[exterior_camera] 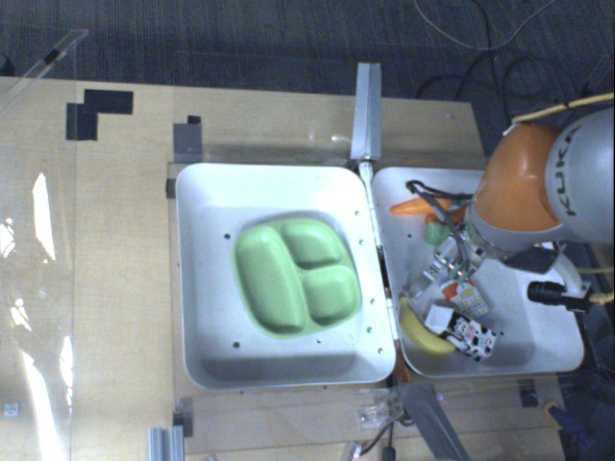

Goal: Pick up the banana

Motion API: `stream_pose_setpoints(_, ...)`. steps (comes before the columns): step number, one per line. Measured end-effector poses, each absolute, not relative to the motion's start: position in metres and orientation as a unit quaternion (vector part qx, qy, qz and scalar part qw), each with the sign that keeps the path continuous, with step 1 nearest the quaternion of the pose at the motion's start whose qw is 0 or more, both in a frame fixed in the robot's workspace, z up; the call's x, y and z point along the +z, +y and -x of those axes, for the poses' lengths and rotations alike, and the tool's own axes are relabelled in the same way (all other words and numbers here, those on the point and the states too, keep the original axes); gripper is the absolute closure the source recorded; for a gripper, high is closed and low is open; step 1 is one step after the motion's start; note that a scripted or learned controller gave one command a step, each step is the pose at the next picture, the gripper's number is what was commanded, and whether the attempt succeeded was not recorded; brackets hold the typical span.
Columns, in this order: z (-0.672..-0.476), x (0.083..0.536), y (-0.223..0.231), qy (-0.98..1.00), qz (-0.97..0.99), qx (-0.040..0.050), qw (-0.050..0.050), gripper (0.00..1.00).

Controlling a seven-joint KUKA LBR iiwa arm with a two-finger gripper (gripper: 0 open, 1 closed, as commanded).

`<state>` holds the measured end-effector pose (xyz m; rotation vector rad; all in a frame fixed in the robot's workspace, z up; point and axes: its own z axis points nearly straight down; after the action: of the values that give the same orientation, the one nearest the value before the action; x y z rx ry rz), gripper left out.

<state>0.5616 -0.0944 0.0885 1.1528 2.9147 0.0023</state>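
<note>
The yellow banana (423, 330) lies curved in the front left corner of the right bin (548, 353), against its left wall. My gripper (448, 271) hangs over the middle of that bin, just above and to the right of the banana's upper end, among small items. The grey arm with its orange band (514, 185) covers the bin's back right part. Nothing can be seen held in the gripper.
A green divided plate (296, 275) sits in the left bin (202, 353). The right bin also holds an orange carrot (411, 207), a small green piece (436, 230) and a black-and-white spotted object (473, 335) beside the banana. A metal divider post (366, 113) stands behind the bins.
</note>
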Motion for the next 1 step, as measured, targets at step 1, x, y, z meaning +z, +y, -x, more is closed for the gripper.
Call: stream_pose_setpoints(1, -0.5160, 0.0898, -0.0953, 0.978, -0.210, 0.0016, 0.010, 0.00)
